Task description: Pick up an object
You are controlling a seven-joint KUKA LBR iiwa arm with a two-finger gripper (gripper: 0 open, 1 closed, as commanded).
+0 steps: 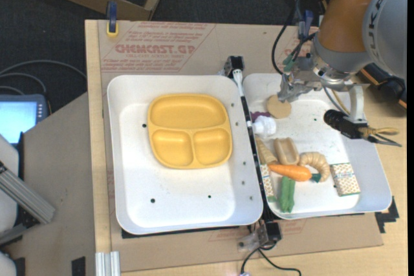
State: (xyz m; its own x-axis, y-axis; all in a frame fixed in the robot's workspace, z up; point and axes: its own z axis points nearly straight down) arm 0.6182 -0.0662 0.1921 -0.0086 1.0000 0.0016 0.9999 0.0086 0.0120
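Tan and flat, a small round disc [280, 107] lies near the back of the right bin [381, 194], and the gripper [289, 88] hangs right over it, seemingly touching its top edge; whether the fingers are spread or pressed together I cannot tell, since the wrist hides them. A thin disc gives little to pinch, so the likely failure is the fingers skating over it or pushing it against the bin wall. The other pickable things sit crowded at the front: an orange carrot [291, 171] resting across a pale curved pastry [313, 160], a green pod [286, 194], a patterned little box [345, 178]. The smooth yellow divided plate [190, 129] in the left bin [123, 158] is well apart from the arm
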